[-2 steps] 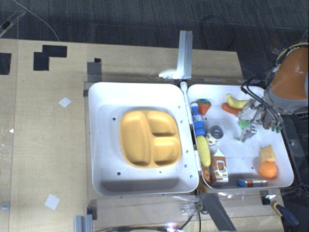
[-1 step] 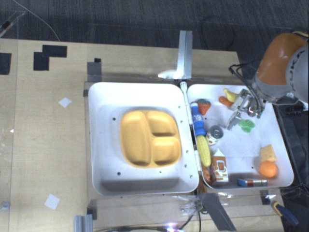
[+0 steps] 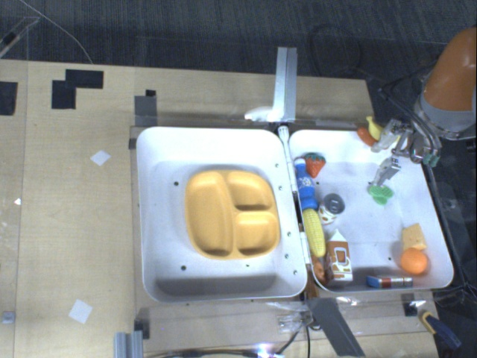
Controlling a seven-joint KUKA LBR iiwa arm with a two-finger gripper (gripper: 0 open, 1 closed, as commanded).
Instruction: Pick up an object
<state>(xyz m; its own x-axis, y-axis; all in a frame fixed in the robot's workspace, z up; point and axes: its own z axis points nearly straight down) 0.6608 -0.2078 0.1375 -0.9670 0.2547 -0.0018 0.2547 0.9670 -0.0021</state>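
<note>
My gripper (image 3: pixel 385 174) hangs over the upper right part of the right bin (image 3: pixel 440 274), reaching in from the right under the orange-banded wrist. A small green object (image 3: pixel 380 194) lies on the bin floor just below its tip; I cannot tell whether the two touch. Along the bin's left wall lie a strawberry (image 3: pixel 316 164), a blue bottle (image 3: pixel 303 189), a corn cob (image 3: pixel 314 230) and a brown juice carton (image 3: pixel 339 258). A small grey can (image 3: pixel 332 203) stands beside the corn.
An orange (image 3: pixel 414 262), a tan sponge-like block (image 3: pixel 413 237) and a marker (image 3: pixel 389 281) sit in the right bin's lower right corner. An orange-yellow toy (image 3: pixel 369 130) rests at its top rim. The left bin (image 3: pixel 153 200) holds a yellow divided tray (image 3: pixel 231 212).
</note>
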